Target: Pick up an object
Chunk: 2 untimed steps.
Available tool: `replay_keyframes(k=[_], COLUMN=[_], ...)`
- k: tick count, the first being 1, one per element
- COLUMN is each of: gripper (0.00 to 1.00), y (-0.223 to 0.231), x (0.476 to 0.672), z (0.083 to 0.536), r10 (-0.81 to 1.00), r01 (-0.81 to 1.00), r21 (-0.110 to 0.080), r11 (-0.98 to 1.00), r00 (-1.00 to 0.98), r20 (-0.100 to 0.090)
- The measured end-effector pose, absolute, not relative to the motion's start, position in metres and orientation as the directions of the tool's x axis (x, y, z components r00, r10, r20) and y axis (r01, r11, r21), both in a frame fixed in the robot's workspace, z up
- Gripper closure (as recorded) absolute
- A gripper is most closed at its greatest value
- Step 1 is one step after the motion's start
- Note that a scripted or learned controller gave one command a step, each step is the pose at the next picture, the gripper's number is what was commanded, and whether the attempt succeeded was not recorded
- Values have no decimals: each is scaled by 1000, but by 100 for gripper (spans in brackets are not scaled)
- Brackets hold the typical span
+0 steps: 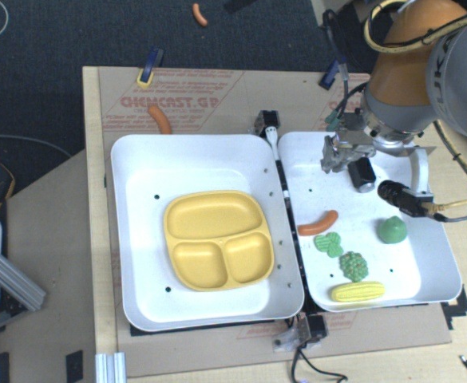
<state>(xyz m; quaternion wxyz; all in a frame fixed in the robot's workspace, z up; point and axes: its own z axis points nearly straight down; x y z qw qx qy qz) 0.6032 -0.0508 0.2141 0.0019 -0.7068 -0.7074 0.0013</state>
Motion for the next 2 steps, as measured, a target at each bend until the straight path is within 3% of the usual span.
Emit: replay_keyframes(k=[1, 2], gripper=[100, 100], y=[-57, -44], x=[603, 602], z=[231, 215], r10=[1000, 1000], r01=[1000, 1000], r21=[4, -4], r11=[0, 1], r00=[0, -1], r20=[-1, 1])
